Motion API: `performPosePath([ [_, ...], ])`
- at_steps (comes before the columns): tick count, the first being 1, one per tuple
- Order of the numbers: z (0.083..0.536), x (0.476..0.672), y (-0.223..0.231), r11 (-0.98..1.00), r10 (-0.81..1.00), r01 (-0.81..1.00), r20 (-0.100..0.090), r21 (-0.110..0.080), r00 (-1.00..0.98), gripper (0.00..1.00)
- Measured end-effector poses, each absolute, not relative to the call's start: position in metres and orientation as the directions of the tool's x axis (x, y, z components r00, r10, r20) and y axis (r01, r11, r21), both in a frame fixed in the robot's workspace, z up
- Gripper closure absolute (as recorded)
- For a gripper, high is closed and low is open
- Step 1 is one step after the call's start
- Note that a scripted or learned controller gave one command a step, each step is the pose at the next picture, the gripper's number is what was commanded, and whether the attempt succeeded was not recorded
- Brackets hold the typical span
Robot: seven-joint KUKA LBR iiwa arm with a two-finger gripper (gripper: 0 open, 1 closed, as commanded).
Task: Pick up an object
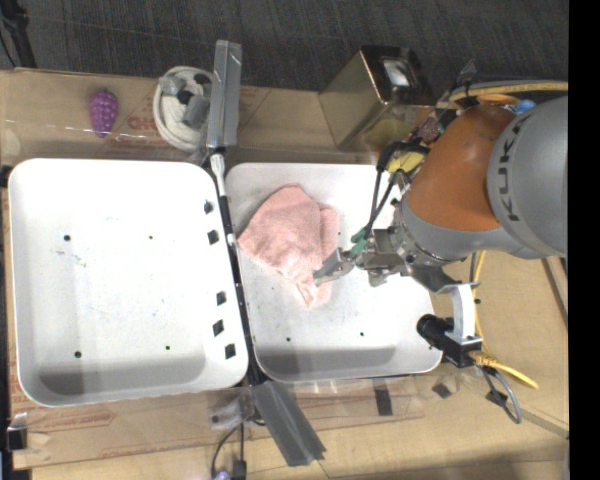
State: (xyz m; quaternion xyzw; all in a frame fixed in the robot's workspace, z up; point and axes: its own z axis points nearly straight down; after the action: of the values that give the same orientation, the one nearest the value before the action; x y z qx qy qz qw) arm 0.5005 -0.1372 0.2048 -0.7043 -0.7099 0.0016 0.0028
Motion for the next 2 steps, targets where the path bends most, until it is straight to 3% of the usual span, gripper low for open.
performPosePath([
  [1,0.2142,0.5013,-0.1368,0.014,1.000,1.000,0.002,-0.008,-0.014,1.00],
  [2,0.2143,0.5013,-0.1368,0.014,1.000,1.000,0.001,-0.008,-0.014,0.00],
])
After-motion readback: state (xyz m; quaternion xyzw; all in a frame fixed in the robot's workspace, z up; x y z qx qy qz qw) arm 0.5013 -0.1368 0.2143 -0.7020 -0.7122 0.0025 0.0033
